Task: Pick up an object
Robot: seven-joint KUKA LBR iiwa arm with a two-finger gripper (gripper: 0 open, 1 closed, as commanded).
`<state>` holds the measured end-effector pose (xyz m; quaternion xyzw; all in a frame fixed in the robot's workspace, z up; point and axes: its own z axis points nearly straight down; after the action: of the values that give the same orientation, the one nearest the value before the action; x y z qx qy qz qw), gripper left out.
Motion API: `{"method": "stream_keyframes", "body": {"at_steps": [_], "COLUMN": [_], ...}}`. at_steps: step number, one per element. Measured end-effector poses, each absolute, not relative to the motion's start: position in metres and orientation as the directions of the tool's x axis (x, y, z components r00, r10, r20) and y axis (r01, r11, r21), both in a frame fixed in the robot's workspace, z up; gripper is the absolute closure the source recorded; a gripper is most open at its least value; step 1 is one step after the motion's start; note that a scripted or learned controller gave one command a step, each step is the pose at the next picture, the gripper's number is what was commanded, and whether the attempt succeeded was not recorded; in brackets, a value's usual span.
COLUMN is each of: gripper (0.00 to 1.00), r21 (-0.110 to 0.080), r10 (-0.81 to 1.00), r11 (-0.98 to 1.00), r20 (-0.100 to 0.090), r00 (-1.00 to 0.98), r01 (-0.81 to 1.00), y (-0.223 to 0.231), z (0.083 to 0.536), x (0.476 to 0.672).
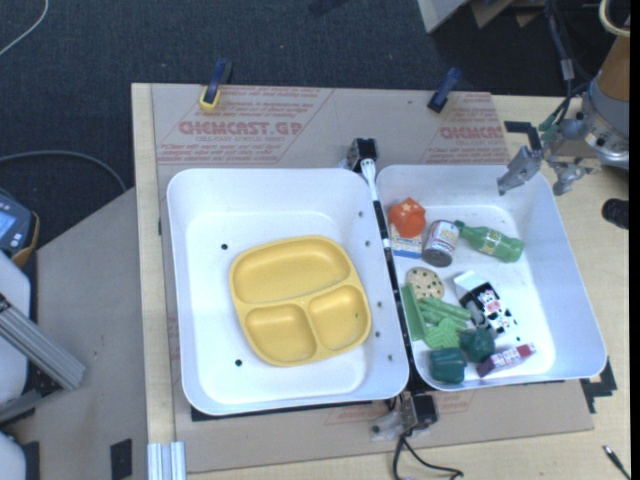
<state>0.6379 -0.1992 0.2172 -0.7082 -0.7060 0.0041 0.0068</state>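
Note:
The right bin [575, 268] holds several small objects: an orange-red piece [407, 214], a small tin can [438, 241], a green bottle [493, 242] lying on its side, a round cookie [426, 284], a light green toy [437, 320], a dark teal block [449, 365], a black-and-white toy [489, 306] and a purple-capped tube [508, 357]. My gripper [541, 174] hangs over the far right corner of that bin, above and to the right of the green bottle. It is open, with nothing between its fingers.
The left bin [200, 218] holds a yellow divided plate [300, 296]. A black clamp [364, 154] sits where the two bins meet at the back. Blue clips [443, 90] pin the cardboard sheet under the bins.

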Motion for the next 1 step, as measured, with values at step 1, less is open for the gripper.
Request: {"method": "stream_keyframes", "body": {"at_steps": [1], "gripper": [0.00], "r21": [0.000], "r10": [1.000], "r11": [0.000], "r20": [0.000], "r00": [0.000], "r01": [1.000], "y": [-0.1986], "z": [0.2267], "x": [0.6409]}}
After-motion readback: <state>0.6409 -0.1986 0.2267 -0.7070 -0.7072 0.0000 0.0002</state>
